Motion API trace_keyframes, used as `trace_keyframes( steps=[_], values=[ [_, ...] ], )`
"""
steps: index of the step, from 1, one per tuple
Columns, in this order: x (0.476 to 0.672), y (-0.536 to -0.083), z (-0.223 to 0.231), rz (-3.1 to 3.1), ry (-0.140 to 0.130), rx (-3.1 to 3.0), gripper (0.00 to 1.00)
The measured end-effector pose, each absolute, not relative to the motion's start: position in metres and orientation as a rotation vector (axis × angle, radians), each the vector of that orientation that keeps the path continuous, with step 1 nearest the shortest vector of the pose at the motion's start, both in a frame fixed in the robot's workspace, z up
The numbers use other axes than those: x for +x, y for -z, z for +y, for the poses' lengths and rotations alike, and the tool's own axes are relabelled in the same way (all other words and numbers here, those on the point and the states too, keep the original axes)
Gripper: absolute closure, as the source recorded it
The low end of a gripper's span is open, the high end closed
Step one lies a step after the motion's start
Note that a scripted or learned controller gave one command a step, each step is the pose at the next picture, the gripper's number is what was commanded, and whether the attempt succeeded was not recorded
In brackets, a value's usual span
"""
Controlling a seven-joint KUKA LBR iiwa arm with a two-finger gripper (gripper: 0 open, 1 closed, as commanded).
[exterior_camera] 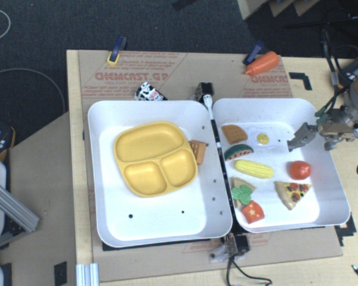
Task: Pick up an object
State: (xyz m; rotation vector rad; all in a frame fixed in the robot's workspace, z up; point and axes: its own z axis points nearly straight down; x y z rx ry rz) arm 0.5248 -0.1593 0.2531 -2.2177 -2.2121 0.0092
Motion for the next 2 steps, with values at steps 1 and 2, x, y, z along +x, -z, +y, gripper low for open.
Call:
trace_keyframes(
  steps=[1, 2],
  values=[
    [0.527, -0.258, -0.159, -2.222, 0.0, -2.221, 0.0],
    [0.525, -0.194, -0.157, -2.215, -0.006, -2.217, 0.0]
  ],
)
